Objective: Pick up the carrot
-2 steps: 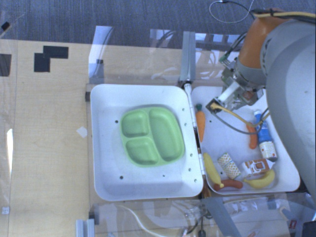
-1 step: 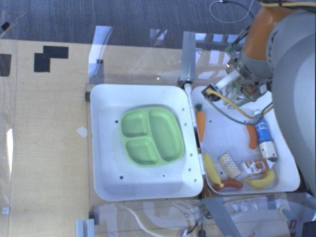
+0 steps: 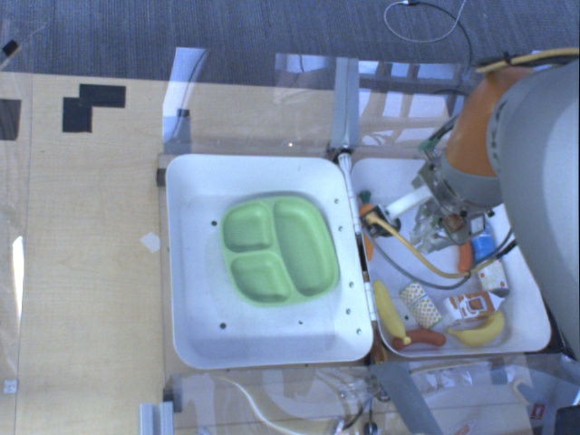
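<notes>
The carrot (image 3: 465, 257) looks like a short orange piece in the right bin (image 3: 535, 320), beside a blue item (image 3: 483, 245). The arm partly covers it. My gripper (image 3: 439, 227) is low in that bin, just left of and above the carrot, at the end of the grey arm with its orange band (image 3: 471, 139). Nothing can be made out in the gripper's grasp. A yellow cable (image 3: 412, 247) curves under the gripper.
The left bin (image 3: 195, 243) holds a green divided plate (image 3: 276, 247). In the right bin lie two bananas (image 3: 388, 308) (image 3: 480, 331), a red sausage (image 3: 424, 337), a patterned roll (image 3: 421, 304), a small carton (image 3: 468, 307) and an orange bit (image 3: 366, 214) by the left wall.
</notes>
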Controlling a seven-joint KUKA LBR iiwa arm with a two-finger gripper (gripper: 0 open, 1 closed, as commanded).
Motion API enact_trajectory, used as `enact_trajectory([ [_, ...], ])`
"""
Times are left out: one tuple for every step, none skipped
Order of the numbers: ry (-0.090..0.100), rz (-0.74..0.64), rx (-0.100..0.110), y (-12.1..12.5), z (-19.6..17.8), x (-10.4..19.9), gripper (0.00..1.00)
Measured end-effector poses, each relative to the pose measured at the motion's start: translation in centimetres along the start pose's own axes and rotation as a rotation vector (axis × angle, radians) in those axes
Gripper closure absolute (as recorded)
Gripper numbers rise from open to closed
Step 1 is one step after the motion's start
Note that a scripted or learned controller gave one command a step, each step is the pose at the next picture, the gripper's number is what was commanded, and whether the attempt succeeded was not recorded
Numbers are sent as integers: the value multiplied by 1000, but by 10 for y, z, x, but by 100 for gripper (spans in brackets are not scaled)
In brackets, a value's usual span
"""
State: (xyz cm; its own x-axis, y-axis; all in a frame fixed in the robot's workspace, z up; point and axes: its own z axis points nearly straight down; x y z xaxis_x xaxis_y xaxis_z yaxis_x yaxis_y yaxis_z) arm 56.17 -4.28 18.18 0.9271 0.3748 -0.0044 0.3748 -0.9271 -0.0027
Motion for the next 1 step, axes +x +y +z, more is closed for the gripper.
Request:
enact_trajectory([
  [0,-202,-1,77,63,40,100],
])
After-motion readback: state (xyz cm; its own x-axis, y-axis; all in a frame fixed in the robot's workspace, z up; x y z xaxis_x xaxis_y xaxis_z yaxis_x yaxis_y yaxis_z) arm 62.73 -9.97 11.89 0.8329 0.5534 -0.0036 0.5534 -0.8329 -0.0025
